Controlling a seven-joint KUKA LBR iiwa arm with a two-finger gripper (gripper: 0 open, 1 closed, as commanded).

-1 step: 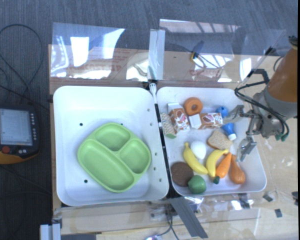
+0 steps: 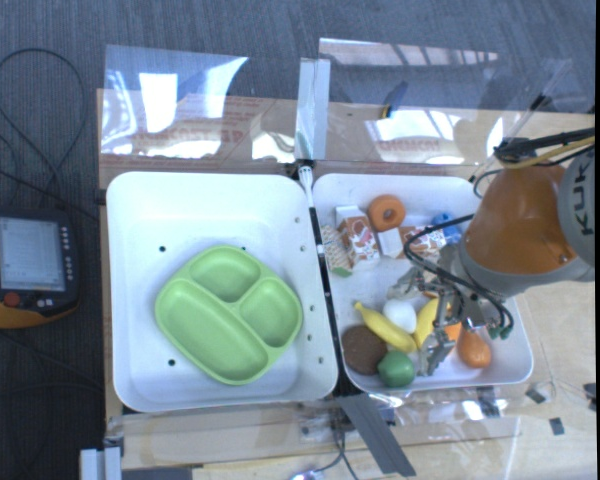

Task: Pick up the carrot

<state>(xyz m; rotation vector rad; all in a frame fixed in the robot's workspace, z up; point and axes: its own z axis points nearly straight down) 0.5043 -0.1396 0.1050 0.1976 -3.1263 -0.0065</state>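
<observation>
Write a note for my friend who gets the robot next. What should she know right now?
Gripper: low in the right bin, among the toy food near its front right corner. The view does not settle whether it grips anything.
Carrot: an orange piece just right of the gripper, lying in the right bin by the front wall. It looks like the carrot, though it is partly hidden.
Nearby: banana, green ball, brown ball, an orange at the back.
Left bin: holds a green tray.
Done: the arm has reached the pile.
Left: grip the carrot and lift it out.
</observation>
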